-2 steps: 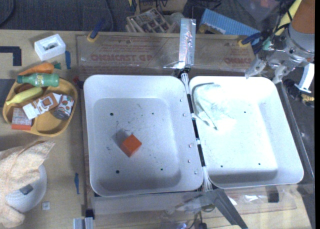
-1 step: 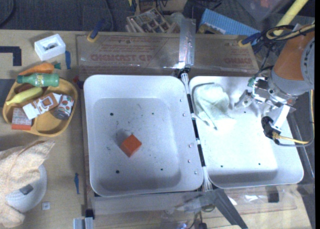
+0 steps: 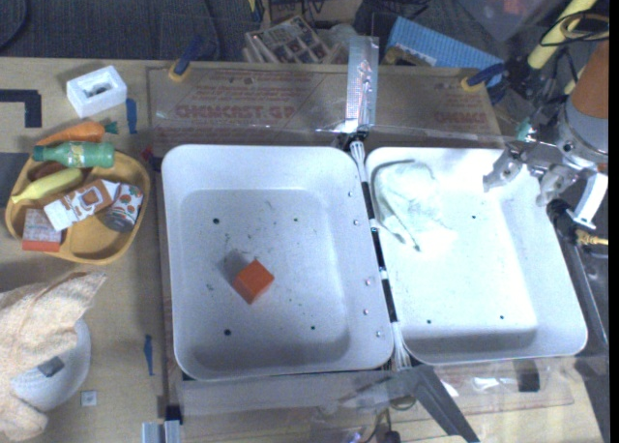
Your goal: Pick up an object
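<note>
An orange cube (image 3: 254, 280) lies in the white left bin (image 3: 193, 180), whose floor is flecked with dark specks; the white right bin (image 3: 542, 325) holds a clear, pale wrap (image 3: 411, 204). At nine o'clock on the tan counter (image 3: 145, 122), a yellow bowl (image 3: 97, 243) carries a green bottle (image 3: 79, 154), an orange carrot (image 3: 73, 132) and red-and-white packets (image 3: 92, 201). The silver-grey claw (image 3: 522, 172) sits at three o'clock.

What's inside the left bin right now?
One orange block lies on the left bin floor, plus small dark specks. Nothing covers the floor, so nothing looks hidden.
</note>
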Controlling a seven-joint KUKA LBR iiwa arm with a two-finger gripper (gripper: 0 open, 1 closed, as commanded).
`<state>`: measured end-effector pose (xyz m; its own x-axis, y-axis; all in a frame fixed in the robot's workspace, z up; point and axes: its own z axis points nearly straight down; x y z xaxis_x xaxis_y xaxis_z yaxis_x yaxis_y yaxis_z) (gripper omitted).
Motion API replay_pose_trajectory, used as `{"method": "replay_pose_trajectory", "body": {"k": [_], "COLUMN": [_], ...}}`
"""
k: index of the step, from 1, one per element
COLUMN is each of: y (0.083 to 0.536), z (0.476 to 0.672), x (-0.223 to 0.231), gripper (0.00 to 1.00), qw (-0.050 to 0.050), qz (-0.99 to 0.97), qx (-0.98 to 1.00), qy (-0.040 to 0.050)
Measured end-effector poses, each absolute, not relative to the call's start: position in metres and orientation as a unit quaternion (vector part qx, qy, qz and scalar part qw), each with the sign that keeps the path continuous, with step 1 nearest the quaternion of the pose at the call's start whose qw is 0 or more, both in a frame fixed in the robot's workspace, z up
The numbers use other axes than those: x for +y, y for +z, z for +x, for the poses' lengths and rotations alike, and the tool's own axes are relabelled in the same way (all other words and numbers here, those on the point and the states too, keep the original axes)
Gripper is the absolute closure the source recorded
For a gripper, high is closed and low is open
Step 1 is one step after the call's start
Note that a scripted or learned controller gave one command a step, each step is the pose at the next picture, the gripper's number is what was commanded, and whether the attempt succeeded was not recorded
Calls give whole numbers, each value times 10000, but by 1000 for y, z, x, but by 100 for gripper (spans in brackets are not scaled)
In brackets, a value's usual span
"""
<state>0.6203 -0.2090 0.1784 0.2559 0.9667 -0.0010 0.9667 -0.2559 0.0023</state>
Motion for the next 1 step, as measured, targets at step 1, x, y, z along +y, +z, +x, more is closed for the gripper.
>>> {"method": "replay_pose_trajectory", "body": {"k": [1], "y": [206], "z": [655], "x": [-212], "gripper": [0], "qw": [20], "qz": [8276], "qx": [5613], "qy": [6]}}
